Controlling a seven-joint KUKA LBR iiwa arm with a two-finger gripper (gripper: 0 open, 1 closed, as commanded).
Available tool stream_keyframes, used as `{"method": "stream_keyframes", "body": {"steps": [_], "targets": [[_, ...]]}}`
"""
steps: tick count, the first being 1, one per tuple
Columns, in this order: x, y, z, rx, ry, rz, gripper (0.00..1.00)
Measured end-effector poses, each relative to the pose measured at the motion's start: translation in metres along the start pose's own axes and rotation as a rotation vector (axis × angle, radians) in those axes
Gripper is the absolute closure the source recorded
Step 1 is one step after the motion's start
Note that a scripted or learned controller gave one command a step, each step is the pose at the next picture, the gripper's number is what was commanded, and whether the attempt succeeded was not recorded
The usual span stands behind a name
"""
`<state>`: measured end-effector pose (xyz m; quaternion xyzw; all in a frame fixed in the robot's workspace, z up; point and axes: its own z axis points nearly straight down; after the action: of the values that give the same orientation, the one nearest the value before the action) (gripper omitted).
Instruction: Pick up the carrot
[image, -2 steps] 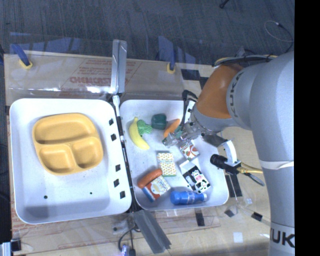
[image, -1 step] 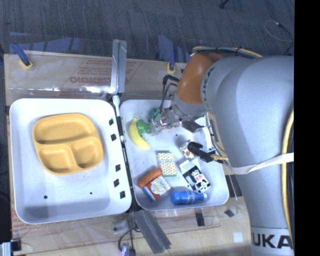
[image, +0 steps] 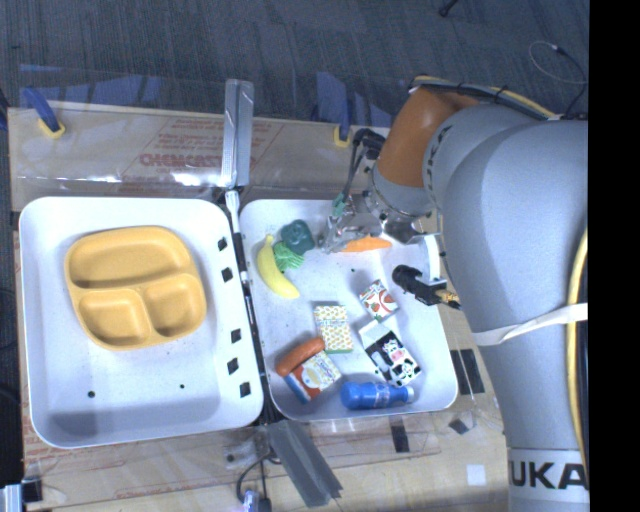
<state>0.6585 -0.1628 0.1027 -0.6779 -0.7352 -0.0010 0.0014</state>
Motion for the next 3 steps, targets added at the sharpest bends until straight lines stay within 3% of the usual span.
{"method": "stream_keyframes", "body": {"steps": [1,2,3], "targets": [[-0.018,-0.006,0.003,-0.005,0.020,-0.050,1.00],[-0.042,-0.049,0.010,0.001,-0.003,-0.068,1.00],[-0.042,-0.049,0.010,0.001,-0.003,-0.068,0.00]]}}
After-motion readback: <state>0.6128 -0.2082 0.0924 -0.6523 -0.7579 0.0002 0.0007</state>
